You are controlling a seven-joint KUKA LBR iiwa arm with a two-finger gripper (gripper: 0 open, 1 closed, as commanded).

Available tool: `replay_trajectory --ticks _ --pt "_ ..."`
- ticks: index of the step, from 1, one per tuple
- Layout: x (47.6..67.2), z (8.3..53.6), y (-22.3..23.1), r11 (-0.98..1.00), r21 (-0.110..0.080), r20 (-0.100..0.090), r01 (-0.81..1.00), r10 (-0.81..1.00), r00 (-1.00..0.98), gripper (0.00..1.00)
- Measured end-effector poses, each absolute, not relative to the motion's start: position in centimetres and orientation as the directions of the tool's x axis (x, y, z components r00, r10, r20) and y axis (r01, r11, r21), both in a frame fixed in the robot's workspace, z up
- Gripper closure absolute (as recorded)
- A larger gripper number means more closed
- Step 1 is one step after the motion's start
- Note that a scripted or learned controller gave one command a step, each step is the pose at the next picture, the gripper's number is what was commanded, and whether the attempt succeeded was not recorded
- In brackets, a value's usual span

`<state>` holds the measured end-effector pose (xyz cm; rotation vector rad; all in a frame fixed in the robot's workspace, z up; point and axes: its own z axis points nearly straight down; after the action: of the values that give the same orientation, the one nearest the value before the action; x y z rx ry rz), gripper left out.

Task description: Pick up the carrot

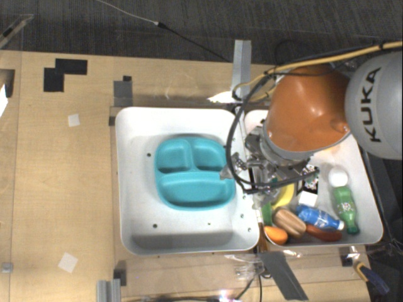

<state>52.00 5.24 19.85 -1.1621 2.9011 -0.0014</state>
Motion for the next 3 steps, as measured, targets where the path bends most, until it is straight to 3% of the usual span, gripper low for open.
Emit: replay_trajectory --ticks 1,2,3 --pt "52.0 19.8 5.2 0.723 -0.007 -0.015 -0.690 -0.690 -0.723 0.00" --pt "52.2 21.0 5.5 0.723 -0.011 -0.023 -0.691 -0.691 -0.722 1.00" --pt "52.2 21.0 5.5 0.723 -0.011 -0.023 -0.691 -0.691 -0.722 0.00"
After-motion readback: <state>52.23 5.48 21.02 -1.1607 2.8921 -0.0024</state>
